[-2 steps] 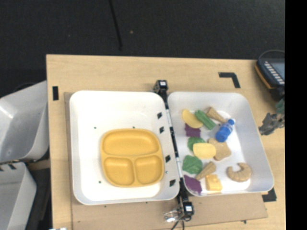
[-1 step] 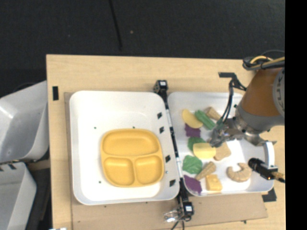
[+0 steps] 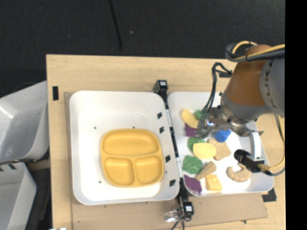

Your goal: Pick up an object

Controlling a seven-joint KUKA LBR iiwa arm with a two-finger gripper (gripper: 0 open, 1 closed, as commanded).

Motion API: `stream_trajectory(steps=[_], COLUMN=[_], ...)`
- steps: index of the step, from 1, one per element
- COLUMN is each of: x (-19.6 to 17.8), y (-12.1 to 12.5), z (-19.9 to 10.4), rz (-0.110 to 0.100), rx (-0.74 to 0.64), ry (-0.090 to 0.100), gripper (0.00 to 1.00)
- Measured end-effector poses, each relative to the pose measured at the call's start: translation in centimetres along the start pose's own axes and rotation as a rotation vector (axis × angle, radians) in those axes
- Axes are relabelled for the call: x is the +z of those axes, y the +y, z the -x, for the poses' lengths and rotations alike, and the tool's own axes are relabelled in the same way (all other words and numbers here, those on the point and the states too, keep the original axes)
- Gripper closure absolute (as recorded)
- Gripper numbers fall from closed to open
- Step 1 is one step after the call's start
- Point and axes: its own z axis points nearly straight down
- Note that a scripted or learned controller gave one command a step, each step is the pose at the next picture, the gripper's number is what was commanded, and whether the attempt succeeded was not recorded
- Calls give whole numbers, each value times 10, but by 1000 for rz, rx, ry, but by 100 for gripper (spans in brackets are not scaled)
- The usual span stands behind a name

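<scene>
On a wooden bench (image 3: 120, 73), the gripper (image 3: 207, 124) is lowered among toy foods in the right bin (image 3: 259, 186) — the reaching step, seemingly; grip state cannot be told — a closing is needed next.

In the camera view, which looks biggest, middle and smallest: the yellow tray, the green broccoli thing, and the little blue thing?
1. Yellow tray, by far the biggest.
2. Green broccoli piece.
3. Blue piece, though the arm hides part of it, so its true size is unsure.

Toy food (image 3: 206, 152) crowds the right bin (image 3: 254, 188); the left bin (image 3: 86, 123) offers room around its yellow tray (image 3: 132, 157).
</scene>
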Motion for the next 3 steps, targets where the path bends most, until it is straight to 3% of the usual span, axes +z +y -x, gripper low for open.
stream_trajectory(steps=[1,2,3], x=[-35,-210,-32], y=[-20,-50,-43], z=[-79,-48,-84], rz=[-1,15,-15], rx=[-1,5,5], ry=[0,-2,-1], gripper=[100,100,100])
